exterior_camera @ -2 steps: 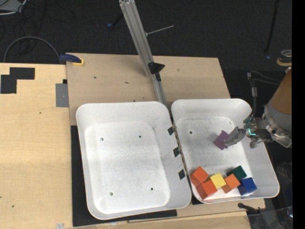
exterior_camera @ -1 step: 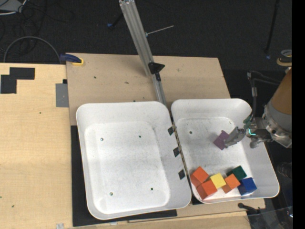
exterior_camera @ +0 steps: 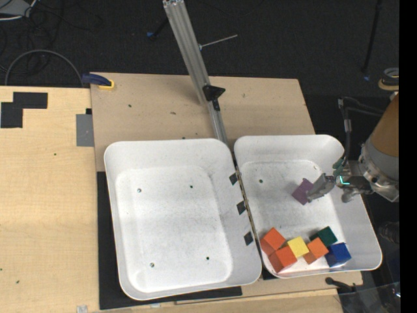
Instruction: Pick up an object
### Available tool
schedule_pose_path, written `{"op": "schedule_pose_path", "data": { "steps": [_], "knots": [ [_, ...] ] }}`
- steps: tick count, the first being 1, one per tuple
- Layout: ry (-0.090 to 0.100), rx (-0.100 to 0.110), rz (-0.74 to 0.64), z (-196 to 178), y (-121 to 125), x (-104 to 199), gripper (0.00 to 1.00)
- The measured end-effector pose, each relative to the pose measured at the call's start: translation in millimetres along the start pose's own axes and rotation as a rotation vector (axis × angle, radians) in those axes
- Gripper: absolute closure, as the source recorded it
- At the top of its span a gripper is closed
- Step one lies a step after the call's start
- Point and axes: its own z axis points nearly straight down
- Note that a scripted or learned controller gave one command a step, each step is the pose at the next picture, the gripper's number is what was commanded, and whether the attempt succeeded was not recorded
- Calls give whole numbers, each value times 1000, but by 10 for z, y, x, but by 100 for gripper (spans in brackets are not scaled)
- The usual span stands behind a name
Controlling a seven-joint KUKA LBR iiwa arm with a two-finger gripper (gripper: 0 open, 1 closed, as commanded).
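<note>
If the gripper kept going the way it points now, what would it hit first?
Probably the purple block, lying just left of the gripper in the right bin. Depth is unclear, so it could pass above.

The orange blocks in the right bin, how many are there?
3. One orange block lies at the left of the cluster near the front wall, a second orange block just in front of it, a third orange block right of the yellow block. Others may be hidden.
</note>
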Motion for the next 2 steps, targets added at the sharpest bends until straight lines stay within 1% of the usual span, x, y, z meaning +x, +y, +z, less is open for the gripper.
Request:
{"op": "schedule_pose_path", "data": {
  "steps": [1, 2],
  "knots": [
    [0, 0, 0, 0, 0, 0, 0],
    [3, -2, -23, -234, 472, 706, 0]
  ]
}}
